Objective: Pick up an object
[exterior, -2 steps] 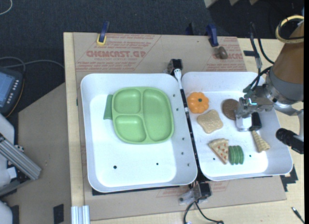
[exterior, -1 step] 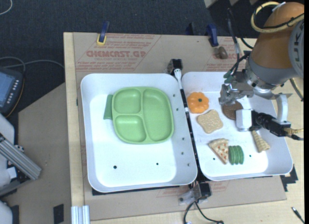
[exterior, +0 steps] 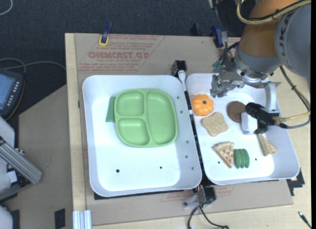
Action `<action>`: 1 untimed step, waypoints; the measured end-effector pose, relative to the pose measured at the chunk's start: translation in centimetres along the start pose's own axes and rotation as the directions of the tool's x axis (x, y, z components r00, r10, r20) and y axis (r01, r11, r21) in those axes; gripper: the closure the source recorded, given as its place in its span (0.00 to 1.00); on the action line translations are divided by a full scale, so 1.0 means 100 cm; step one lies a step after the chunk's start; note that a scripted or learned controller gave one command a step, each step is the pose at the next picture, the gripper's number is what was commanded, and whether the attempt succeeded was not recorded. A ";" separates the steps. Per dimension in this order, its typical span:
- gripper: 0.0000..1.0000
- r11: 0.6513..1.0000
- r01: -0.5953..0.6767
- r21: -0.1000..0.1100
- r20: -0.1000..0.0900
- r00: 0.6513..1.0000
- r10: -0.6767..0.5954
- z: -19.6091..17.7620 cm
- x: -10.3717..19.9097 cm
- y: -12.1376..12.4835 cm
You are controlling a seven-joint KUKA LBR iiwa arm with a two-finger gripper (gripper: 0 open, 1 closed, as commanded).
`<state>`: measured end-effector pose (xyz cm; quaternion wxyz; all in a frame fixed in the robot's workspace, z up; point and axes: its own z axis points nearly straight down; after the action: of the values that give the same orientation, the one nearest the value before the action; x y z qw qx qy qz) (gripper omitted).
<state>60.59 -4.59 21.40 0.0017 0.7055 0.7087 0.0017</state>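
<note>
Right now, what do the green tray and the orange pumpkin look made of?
Green tray: seems moulded plastic, matte, one even colour with rounded compartment walls. Orange pumpkin: probably toy plastic or rubber, smooth with a slight sheen; which one I cannot tell.

You see a tan desk (exterior: 74, 124) at frame centre, carrying the left bin (exterior: 98, 169) and right bin (exterior: 281, 166) touching side by side.

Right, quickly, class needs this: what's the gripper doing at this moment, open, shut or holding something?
Gripper: cannot be told from this view; it hangs over the far end of the right bin, just beyond the orange pumpkin, with nothing seen in it.
</note>
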 end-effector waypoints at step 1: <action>1.00 1.000 -0.002 -0.001 0.001 1.000 0.002 -0.022 0.020 0.039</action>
<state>64.52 -2.54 23.59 0.0023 0.7060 0.7082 0.0019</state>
